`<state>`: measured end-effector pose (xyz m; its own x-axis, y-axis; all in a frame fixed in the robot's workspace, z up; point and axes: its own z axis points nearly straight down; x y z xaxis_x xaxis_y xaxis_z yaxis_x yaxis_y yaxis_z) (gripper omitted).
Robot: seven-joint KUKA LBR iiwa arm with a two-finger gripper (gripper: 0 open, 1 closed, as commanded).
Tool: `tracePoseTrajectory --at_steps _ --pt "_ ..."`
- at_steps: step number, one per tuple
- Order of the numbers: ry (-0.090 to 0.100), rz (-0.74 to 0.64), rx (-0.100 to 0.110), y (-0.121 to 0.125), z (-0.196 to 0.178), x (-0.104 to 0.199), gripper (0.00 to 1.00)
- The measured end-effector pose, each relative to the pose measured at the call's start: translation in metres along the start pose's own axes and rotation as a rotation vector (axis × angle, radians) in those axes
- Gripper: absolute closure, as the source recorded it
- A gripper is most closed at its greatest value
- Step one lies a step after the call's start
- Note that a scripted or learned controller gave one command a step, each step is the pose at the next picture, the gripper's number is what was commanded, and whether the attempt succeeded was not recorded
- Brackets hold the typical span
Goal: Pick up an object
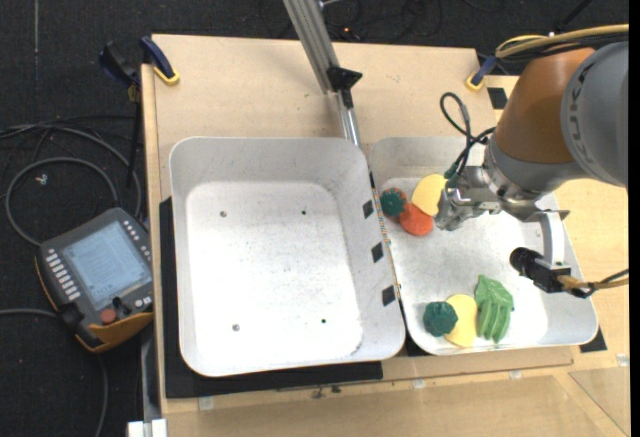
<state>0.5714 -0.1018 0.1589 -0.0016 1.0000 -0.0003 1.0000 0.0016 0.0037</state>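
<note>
The hand (452, 210) hangs low in the right-hand shallow white bin (570, 330), just beside a small orange lump (418, 221) and a pale yellow rounded piece (429, 192); I cannot tell its state. They crowd a dark green ball (391, 202), so a grasp could nudge them apart or slip

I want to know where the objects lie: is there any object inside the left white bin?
No, the left white bin shows just its bare speckled floor, while the coloured soft objects lie in the right white bin.
</note>
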Motion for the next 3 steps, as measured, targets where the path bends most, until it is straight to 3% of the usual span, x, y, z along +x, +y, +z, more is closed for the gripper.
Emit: tracePoseTrajectory --at_steps 1,2,3 --pt "-0.001 -0.001 -0.004 0.003 -0.064 0.001 1.0" --pt "0.0 0.0 0.006 0.003 -0.047 0.001 1.0" --pt "0.003 -0.008 0.003 0.005 -0.055 0.064 1.0"
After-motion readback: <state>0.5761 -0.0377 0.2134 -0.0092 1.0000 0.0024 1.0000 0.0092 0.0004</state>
